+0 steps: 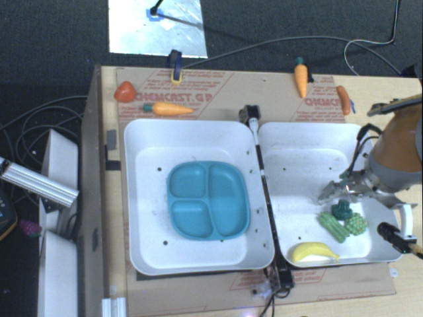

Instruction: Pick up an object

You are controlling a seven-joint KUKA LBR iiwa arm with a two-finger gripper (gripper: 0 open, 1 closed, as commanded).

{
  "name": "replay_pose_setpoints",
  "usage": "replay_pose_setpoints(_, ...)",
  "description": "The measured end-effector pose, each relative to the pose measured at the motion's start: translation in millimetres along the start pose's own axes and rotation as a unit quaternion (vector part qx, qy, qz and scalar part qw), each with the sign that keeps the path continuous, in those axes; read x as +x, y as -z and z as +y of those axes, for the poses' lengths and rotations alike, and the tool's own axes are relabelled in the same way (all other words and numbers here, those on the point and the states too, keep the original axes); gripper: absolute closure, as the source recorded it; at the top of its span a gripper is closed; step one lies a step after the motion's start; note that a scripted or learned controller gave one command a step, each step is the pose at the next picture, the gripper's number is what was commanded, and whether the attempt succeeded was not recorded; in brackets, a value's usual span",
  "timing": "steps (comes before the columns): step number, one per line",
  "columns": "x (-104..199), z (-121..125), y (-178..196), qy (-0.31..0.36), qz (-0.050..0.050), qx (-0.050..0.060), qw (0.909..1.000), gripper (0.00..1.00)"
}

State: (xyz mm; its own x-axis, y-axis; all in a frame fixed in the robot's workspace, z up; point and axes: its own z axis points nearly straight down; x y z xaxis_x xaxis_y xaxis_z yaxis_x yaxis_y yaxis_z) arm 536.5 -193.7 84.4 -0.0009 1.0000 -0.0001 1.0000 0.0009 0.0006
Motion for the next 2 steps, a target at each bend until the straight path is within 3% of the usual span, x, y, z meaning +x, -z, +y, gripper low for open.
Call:
replay_pose_setpoints(1, 34.5, -36.7, -0.2, 0.000, 0.000, 0.000, 1.0000, 0.00)
replay_pose_setpoints(2, 34.2, -35.7, 10.2, 0.001, 0.000, -0.001, 1.0000, 1.00)
